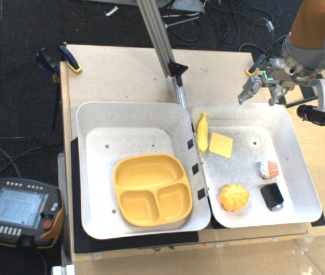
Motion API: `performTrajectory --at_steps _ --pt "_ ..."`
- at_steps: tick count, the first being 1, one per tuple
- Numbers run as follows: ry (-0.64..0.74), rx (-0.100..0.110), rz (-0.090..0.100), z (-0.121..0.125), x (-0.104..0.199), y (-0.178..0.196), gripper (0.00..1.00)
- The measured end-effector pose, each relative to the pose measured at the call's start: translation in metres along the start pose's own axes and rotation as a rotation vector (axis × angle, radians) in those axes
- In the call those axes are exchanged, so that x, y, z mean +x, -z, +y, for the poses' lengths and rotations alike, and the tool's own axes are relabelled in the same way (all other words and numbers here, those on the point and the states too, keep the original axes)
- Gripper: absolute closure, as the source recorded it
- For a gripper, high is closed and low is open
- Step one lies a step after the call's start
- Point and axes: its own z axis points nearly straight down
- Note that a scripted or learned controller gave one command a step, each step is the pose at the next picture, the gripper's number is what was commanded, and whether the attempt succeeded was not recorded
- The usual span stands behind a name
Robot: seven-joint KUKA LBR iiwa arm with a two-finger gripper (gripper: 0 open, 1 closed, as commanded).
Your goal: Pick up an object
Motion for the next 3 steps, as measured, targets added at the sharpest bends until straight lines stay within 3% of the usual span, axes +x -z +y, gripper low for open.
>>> performTrajectory --at_steps 2,3 --pt "-0.002 0.004 0.001 0.000 0.001 -0.129 0.00" --pt "-0.001 0.002 0.000 -0.001 0.001 -0.161 0.00"
